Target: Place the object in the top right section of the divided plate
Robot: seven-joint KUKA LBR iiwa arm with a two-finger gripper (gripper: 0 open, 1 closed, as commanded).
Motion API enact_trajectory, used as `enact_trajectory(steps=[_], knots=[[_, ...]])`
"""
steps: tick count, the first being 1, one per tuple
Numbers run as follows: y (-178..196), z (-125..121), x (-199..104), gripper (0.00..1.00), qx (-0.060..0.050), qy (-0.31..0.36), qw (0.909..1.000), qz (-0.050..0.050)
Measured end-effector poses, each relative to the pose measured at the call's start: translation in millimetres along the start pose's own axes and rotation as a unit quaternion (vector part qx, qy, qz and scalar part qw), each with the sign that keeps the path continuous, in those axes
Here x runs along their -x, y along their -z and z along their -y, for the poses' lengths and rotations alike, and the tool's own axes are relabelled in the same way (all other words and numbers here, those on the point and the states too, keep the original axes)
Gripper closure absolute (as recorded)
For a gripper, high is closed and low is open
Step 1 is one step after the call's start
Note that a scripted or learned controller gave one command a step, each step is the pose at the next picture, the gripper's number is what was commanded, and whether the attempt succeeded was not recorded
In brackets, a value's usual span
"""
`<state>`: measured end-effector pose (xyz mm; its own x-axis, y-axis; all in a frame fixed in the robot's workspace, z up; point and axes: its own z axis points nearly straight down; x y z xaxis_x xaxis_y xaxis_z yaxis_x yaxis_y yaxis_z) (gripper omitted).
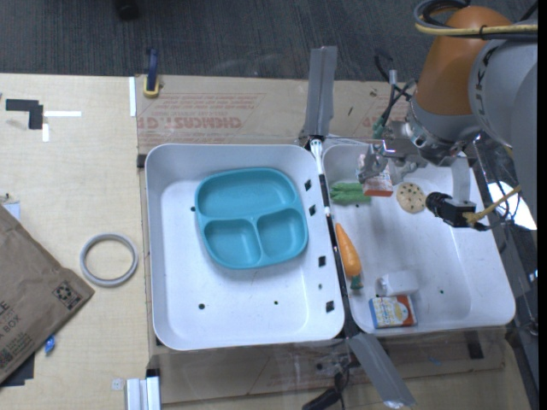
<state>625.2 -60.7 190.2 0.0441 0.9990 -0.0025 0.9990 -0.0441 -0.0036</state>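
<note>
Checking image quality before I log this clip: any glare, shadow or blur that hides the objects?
Camera view: even light, soft shadows inside the bins; bright glare on the right bin's far right rim; gripper area cluttered and slightly soft; divided plate, carrot and cookie read clearly.

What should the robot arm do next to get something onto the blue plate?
Probably lower the gripper a little onto the green object just beneath it in the right bin. Nothing can be seen between the fingers, and the divided plate in the left bin holds nothing, so a grab likely comes first.
</note>
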Motion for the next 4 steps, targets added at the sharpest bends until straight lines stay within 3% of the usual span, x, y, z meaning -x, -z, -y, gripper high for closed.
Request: enact_trajectory(steps=[1, 2, 3, 4], knots=[[5, 85, 14, 1.0, 0.0, -0.034, 0.9994, -0.001], [-85, 124, 66, 1.0, 0.005, 0.047, 0.9989, 0.0], [-42, 146, 48, 1.0, 0.001, -0.016, 0.9999, -0.001], [-89, 131, 98, 1.0, 0.021, 0.069, 0.9974, 0.004]])
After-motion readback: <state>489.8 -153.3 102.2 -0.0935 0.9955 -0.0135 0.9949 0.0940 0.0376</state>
